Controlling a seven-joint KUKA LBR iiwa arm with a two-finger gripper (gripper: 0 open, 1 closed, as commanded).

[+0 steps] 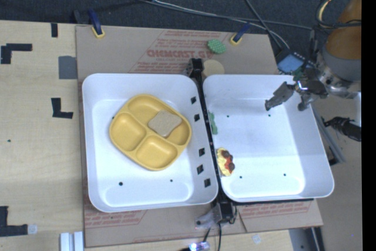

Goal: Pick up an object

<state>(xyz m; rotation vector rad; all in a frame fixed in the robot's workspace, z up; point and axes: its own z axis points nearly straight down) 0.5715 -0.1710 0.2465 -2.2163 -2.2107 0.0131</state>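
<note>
- Dark carpet-like flooring fills the background behind the pale wooden surface (35, 144), which carries a brown cardboard sheet (153, 50) under both bins.
- At the right bin's (311, 179) upper right corner hangs the tool (291, 99), its two dark fingers spread apart with nothing between them; one finger (275, 100) slants over that bin's floor, the other sits nearer its right wall.
- Behind the tool, the grey arm with its orange band (346, 26) is cut off by the picture's top right.
- Against the right bin's left wall, low down, lies a small yellow and red object (225, 161), well apart from the tool; too small to identify.
- Above that object on the same wall is a thin green sliver (212, 122), hard to make out.
- Left of the right bin, touching it along the black divider, sits the left bin (100, 185), holding a yellow sectioned plate (132, 132).
- A tan, square, bread-like piece (164, 123) rests on the plate's upper right section.
- Beyond the bins, red print on the cardboard is faint; it may read "CHEMCAST", though I cannot be sure.
- A small green studded piece (217, 46) lies on the cardboard above the divider.
- Blue and yellow clamps (96, 25) grip the cardboard's far edge.
- Cables (176, 6) trail across the flooring.
</note>
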